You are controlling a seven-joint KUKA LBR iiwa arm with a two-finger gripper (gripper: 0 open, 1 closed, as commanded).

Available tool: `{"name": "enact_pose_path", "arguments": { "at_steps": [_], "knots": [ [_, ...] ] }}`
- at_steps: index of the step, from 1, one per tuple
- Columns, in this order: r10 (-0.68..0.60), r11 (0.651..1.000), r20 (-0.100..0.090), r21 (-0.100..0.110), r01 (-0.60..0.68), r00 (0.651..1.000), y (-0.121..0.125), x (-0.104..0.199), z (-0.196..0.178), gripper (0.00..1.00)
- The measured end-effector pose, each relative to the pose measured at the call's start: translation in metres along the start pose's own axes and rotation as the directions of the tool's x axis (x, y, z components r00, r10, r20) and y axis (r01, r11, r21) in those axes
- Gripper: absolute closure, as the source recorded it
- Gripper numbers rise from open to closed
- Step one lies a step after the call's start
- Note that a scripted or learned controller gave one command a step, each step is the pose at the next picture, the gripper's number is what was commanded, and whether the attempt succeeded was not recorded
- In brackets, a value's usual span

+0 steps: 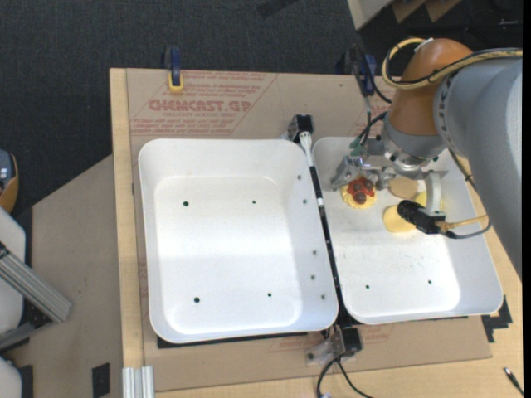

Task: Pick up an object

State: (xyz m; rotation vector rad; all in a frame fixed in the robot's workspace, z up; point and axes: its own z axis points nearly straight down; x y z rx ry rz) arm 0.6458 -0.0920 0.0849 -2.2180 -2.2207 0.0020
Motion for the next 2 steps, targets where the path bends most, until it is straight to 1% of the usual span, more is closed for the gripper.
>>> {"name": "enact_pose_path", "arguments": {
  "at_steps": [1,2],
  "knots": [
    [0.000,1.000,0.002,-0.011,0.000,1.000,0.003,-0.001,-0.015,1.00],
    [-0.007,1.000,0.000,-0.024,0.007,1.000,0.024,0.058,-0.166,1.00]
  ]
}}
